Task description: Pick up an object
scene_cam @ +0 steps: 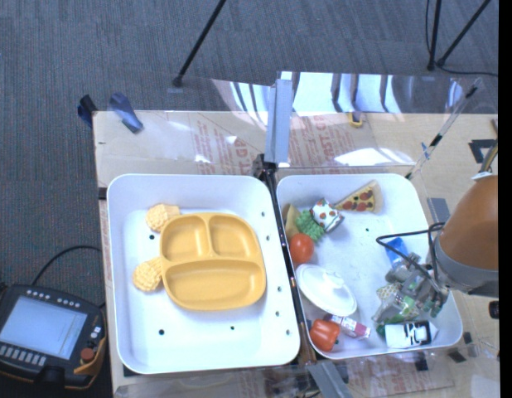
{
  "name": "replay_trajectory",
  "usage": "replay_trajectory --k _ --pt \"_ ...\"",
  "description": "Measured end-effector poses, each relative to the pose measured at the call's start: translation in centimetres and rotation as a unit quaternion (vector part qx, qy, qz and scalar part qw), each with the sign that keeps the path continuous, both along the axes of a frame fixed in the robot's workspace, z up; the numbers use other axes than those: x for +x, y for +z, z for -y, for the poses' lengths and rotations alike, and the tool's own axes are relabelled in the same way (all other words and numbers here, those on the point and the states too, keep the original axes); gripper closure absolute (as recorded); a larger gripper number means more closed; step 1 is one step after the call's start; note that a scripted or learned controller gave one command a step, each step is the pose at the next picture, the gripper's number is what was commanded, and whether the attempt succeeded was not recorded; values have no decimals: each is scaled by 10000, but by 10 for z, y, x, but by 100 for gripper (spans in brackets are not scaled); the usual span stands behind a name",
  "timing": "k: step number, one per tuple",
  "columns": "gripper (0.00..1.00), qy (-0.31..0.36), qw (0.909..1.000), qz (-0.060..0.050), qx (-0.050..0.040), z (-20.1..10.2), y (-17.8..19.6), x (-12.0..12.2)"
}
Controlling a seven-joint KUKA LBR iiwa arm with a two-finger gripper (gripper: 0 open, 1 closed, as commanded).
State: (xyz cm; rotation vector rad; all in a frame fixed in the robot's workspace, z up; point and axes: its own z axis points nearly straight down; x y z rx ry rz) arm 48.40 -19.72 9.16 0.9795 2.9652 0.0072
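Hovering low in the right bin's (368, 185) near right corner, the gripper (415, 297) sits over a jumble of small pieces, and whether that claw is parted or clenched I cannot tell. A greenish toy (398, 308) lies under it, just beside a white block (408, 333); its long axis seems to run toward the bin's middle. Risk: crowded neighbours and the bin wall could spoil the grab.

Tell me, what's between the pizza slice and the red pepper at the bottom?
In the camera view, a white lid lies between the pizza slice and the red pepper, on the right bin's floor.
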Motion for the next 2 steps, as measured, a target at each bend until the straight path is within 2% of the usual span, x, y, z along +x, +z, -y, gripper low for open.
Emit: replay_trajectory --k 1,2 --pt "0 136 9998 -103 54 9 -5 45" --pt "0 -278 9996 -83 20 -26 -4 124"
